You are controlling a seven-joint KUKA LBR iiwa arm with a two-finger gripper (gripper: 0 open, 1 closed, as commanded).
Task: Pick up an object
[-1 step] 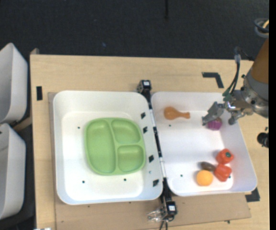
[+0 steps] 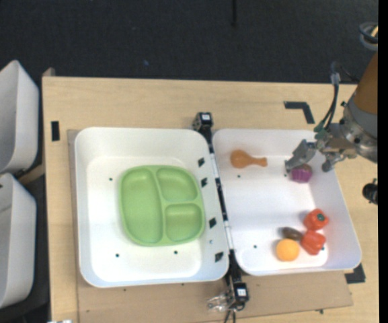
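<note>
White bins, two of em side by side on the wooden surface [image 2: 133, 103]. Left bin [image 2: 99, 147] has a green divided plate [image 2: 160, 204] w/ three compartments sitting flat in the middle. Right bin [image 2: 261, 200] has the small stuff: an orange drumstick-looking toy [image 2: 247, 159] near the far left, a purple object [image 2: 302, 173] towards the far right, then a cluster at the near right corner w/ two red pepper-ish pieces [image 2: 315, 231], a brown thing [image 2: 292, 233] and an orange ball [image 2: 287, 249], all touching or just beside each other. Arm comes in from the right, and the gripper [image 2: 311, 157] is low over the far right part of the right bin, fingers spread apart w/ one finger [image 2: 300, 155] just left of and above the purple object and the other over by the bin's right wall. Purple object sits right below the gap, but nothing's pinched between the fingers afaict; can't tell if they're touching it.
</note>
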